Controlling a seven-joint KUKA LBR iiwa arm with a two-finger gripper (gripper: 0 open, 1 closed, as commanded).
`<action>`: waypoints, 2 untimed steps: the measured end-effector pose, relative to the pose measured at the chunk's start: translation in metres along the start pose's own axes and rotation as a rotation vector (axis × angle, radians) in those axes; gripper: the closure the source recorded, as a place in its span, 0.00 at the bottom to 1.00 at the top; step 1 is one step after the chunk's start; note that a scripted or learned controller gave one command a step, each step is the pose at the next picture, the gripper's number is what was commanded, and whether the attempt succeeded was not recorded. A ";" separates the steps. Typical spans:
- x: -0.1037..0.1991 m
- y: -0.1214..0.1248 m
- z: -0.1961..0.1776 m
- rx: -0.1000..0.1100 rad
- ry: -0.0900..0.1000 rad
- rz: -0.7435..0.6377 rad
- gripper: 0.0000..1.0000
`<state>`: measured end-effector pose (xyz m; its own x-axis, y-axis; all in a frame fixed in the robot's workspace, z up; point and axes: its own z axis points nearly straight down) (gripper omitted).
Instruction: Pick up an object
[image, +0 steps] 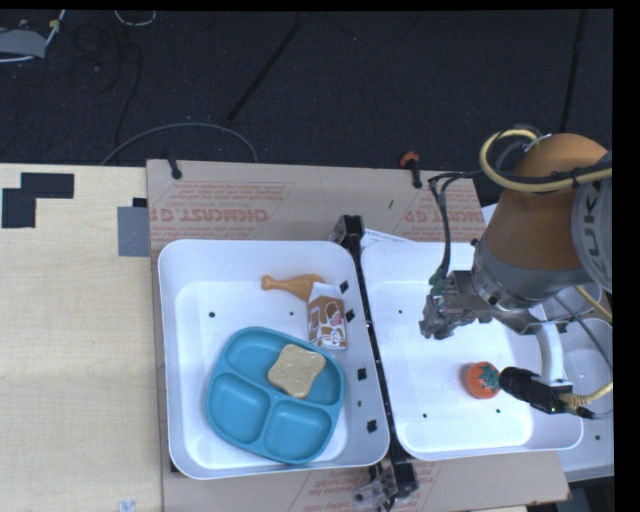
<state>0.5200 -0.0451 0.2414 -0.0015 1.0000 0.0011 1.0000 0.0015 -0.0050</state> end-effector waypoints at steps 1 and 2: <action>0.042 0.018 -0.003 -0.003 0.000 -0.002 1.00; 0.093 0.031 0.013 -0.002 -0.002 -0.001 1.00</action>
<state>0.5505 0.0475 0.2279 -0.0021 1.0000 -0.0004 1.0000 0.0021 -0.0034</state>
